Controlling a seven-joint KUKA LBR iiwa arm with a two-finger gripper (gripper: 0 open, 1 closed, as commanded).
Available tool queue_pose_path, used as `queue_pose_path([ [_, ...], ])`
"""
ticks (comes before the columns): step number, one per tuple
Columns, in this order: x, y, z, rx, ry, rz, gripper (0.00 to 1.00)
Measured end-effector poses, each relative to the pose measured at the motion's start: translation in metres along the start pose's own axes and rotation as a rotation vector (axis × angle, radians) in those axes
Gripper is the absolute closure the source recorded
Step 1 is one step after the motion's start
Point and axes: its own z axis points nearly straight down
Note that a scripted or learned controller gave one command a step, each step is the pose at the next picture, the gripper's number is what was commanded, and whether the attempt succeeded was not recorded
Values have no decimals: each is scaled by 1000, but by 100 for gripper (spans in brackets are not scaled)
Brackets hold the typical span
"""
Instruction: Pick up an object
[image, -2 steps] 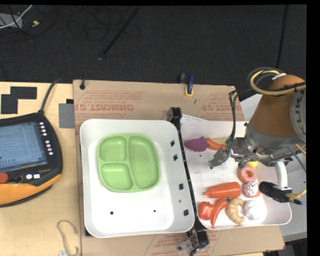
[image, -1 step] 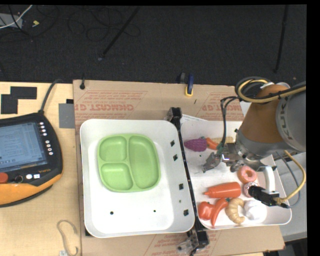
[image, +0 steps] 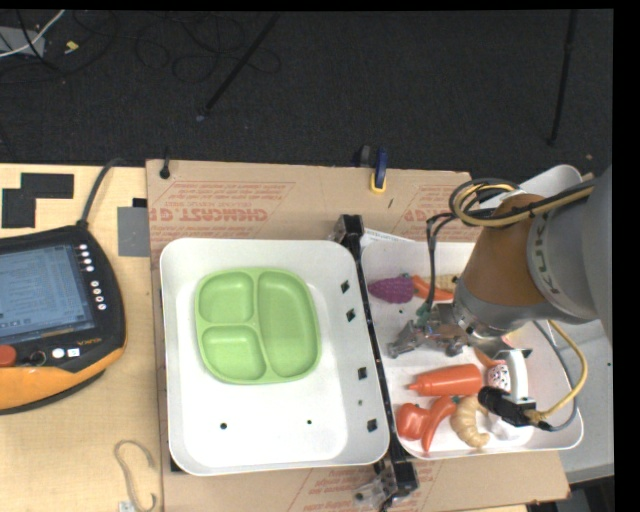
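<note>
- Gripper sits low in the right bin, fingers slightly parted with nothing visible between them.
- Orange carrot lies at its 4 o'clock; purple grapes at 11 o'clock.
- Green divided tray rests in the left bin.

Green divided plate, white bins, purple grapes, orange bottle

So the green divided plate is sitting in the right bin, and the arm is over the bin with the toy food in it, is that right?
Not quite. In the camera view the green divided plate lies in the left bin, not the right one. The rest holds: the arm is over the right bin, where the toy food lies.
</note>
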Motion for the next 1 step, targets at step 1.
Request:
queue_pose_path([
  [1, -3, -1, -12, 1, 1, 8, 100],
])
